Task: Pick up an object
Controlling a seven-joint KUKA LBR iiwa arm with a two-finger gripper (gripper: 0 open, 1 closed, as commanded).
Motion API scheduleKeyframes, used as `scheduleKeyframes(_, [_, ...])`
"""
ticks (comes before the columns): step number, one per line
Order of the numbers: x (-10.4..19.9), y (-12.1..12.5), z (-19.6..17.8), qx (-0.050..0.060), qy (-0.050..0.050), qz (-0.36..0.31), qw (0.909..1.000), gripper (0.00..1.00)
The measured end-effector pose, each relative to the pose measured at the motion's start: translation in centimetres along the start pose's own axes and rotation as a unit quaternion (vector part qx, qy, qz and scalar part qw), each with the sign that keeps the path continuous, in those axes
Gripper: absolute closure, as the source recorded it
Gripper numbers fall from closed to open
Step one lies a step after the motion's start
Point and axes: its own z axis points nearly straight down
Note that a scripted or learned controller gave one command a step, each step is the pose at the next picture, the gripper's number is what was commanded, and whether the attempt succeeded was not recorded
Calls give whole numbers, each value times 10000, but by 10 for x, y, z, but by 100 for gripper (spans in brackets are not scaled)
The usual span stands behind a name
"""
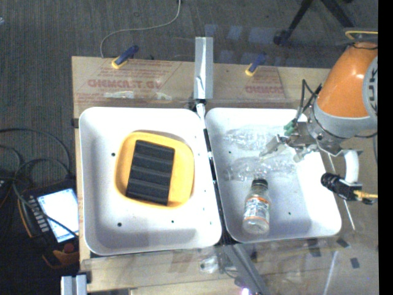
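Nearest in the right bin (331, 223), a small clear bottle (256, 206) lies on its side, its dark cap pointing toward the far wall and its body toward the near rim, with bare white floor around it. By my judgement it is the handiest thing to pick: light, rigid and smooth, likely to roll or slip if pinched off-centre, so the hold should go across the middle of the body, square to its length, not on the narrow cap. Just beyond it, mid-bin, lies crumpled clear plastic film (255, 155), spread from the cap toward the far left corner; it looks very light and soft, would collapse under a pinch and may slide away, and its edges are hard to trace against the white. Farther right, the gripper (288, 141) hangs above the far right part of this bin, over the edge of the film and well apart from the bottle; whether the claw is apart or together I cannot tell, and nothing is visibly between it. Across the divider, the left bin (98, 165) holds a yellow tray-like piece (184, 165) with a black ribbed block (150, 172) resting on it, stiffer and broader, probably too wide to pinch easily.
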Motion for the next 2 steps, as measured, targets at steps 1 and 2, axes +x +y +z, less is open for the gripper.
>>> scheduleKeyframes(1, [-13,0,10,2,-16,-369,9993,0])
scheduleKeyframes(2, [-33,39,93,-157,-51,-65,9998,0])
